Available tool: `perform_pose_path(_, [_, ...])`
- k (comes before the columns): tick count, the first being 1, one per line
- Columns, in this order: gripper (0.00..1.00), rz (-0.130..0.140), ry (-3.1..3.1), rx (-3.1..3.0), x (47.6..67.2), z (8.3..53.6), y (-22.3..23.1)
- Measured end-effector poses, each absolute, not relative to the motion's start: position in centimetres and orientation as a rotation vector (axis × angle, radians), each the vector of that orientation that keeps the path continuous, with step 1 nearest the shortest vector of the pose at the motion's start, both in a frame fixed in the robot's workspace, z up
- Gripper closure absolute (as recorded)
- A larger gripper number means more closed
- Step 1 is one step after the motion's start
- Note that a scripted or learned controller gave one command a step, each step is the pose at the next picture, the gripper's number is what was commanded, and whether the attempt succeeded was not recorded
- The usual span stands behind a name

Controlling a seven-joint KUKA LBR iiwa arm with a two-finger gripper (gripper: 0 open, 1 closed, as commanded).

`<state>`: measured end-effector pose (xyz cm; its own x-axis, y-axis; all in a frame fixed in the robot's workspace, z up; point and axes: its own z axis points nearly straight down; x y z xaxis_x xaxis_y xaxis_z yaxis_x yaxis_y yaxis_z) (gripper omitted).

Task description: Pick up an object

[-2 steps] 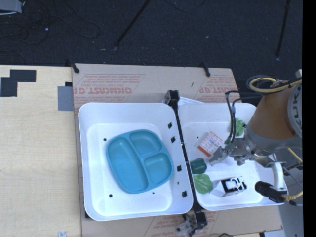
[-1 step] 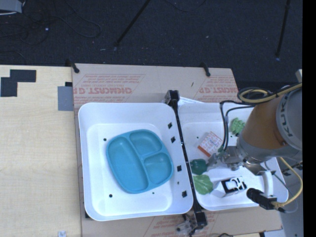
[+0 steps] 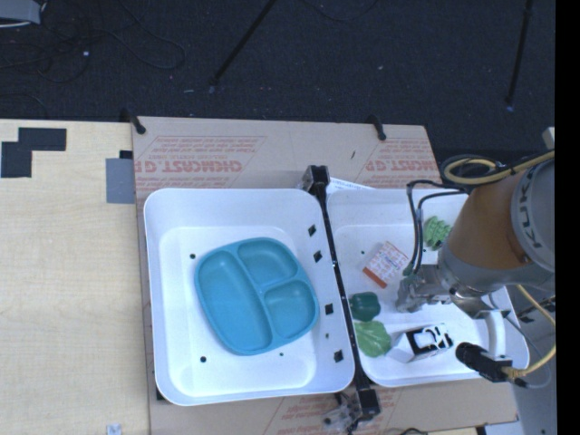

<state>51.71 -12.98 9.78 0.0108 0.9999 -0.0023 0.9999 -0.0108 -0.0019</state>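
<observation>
The left bin (image 3: pixel 163 243) has a blue divided plate (image 3: pixel 256 293) lying flat in the middle. The right bin (image 3: pixel 381 202) is the busier one: a dark green object (image 3: pixel 365 305) touching a lighter green leafy one (image 3: pixel 372 338) near the divider, a small orange-and-white packet (image 3: pixel 386 261), another green bit (image 3: pixel 437 232) by the far side, and a black-and-white item (image 3: pixel 426 341). The gripper (image 3: pixel 412 294) is down inside this bin between the packet and the black-and-white item; honestly can't tell how its fingers stand. Both bins sit on cardboard (image 3: pixel 208 157) over a pale wood table (image 3: pixel 63 288), dark floor with cables behind.
</observation>
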Motion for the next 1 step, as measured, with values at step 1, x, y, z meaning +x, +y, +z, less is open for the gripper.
perform_pose_path(1, [1.00,0.001,2.215,2.227,51.53,15.98,-13.41])
